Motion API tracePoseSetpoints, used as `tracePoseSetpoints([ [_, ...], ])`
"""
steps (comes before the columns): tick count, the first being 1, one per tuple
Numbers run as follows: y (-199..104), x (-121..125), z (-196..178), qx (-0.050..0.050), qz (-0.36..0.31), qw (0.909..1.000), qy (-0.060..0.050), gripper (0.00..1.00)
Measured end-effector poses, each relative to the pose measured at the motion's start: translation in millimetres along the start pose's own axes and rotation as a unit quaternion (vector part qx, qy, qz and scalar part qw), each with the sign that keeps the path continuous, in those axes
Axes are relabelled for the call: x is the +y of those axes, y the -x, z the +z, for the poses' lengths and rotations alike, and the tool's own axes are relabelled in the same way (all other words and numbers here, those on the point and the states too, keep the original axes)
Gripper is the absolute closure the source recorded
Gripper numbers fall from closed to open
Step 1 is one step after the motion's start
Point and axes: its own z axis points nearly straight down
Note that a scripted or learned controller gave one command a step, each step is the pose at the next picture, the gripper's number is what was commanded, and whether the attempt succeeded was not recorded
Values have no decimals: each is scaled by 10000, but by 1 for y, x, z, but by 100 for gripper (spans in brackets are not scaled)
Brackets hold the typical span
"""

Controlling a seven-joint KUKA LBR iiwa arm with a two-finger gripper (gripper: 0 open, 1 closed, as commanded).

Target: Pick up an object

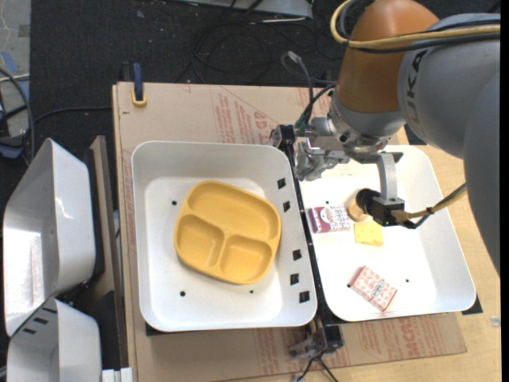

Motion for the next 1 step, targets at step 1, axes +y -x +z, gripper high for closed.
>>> tracePoseSetpoints([
  [1, -56, 27, 9, -2, 0, 10000, 1, 100],
])
